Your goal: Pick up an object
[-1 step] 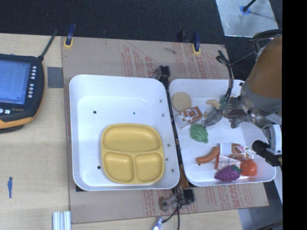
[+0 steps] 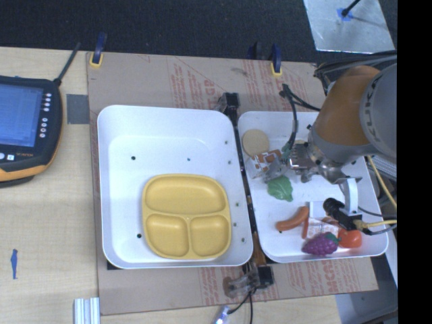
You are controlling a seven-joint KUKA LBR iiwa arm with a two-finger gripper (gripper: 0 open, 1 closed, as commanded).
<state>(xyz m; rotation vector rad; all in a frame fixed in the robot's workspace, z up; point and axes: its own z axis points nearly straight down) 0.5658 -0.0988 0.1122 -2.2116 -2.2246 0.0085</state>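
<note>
my end effector [image 2: 287,164] hangs low in the right bin [image 2: 381,248], just above the green leafy toy [image 2: 281,188]; i cannot tell its opening; the toy looks light, slick plastic; i'd pinch its thick middle.

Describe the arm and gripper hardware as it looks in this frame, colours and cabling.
The arm is grey, with a broad orange band above the wrist. Below the band sits a metallic silver-grey gripper assembly over the right bin. Black cables loop along the wrist's left side. No readable markings.
</note>
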